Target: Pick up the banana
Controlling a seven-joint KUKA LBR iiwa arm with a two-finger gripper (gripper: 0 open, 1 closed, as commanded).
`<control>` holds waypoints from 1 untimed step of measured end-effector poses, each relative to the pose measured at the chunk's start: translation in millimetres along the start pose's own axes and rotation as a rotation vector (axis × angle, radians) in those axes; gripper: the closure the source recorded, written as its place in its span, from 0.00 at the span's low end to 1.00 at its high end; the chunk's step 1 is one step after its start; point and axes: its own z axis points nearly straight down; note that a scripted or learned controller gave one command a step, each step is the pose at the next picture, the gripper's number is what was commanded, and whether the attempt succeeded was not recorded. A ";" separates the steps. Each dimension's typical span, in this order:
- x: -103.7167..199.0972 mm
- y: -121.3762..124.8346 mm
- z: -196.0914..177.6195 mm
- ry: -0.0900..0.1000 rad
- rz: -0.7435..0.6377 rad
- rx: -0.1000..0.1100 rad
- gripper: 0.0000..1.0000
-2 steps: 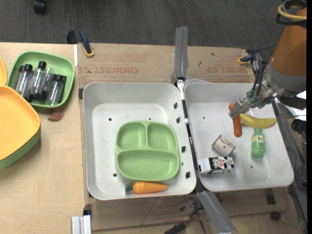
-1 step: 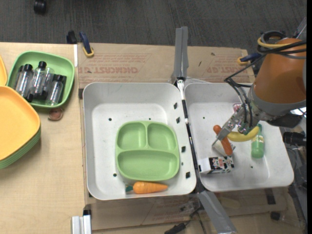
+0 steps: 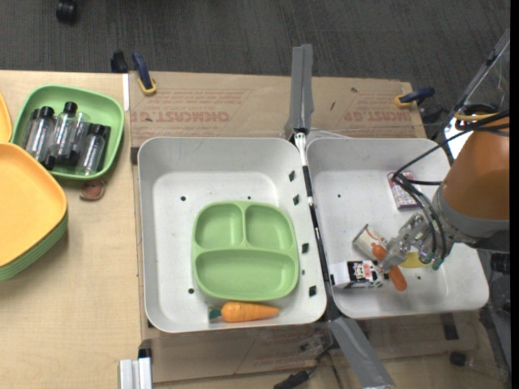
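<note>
In the right bin, my gripper is down among a small cluster of items near the front. A bit of yellow, probably the banana, peeks out just under and to the right of the gripper; most of it is hidden by the gripper and cables. The grey arm with its orange band comes in from the right, above the bin's right side.
Around the gripper lie a white packet, a black-and-white box, a small orange piece and a pink card. The left bin holds a green divided plate and a carrot. A green tray of bottles and yellow plates stand far left.
</note>
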 end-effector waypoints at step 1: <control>-54.7 -29.6 48.5 -0.006 0.482 -0.005 1.00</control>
